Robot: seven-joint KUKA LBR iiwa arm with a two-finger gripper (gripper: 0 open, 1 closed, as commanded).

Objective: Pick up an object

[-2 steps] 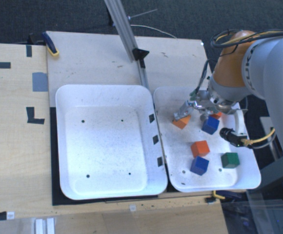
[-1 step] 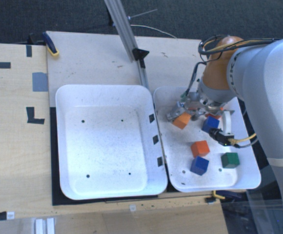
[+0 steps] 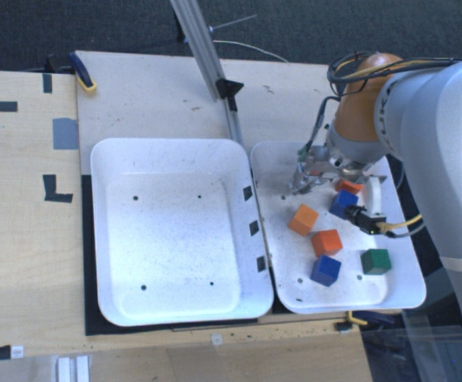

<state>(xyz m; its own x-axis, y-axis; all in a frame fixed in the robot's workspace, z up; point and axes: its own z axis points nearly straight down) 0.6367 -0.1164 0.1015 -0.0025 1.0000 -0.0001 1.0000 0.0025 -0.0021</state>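
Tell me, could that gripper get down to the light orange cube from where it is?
Probably yes. The gripper hangs over the right bin, just above the light orange cube. That cube sits apart from the darker orange cube, with bare floor around it.

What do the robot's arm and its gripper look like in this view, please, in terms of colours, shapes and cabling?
The arm is a thick, rounded, pale grey tube with a glossy orange band above the wrist. Thin dark cables loop over that band. Below it sits a small metallic grey gripper with dark fittings, and a black connector with a yellow-tinged cable trails beside it.
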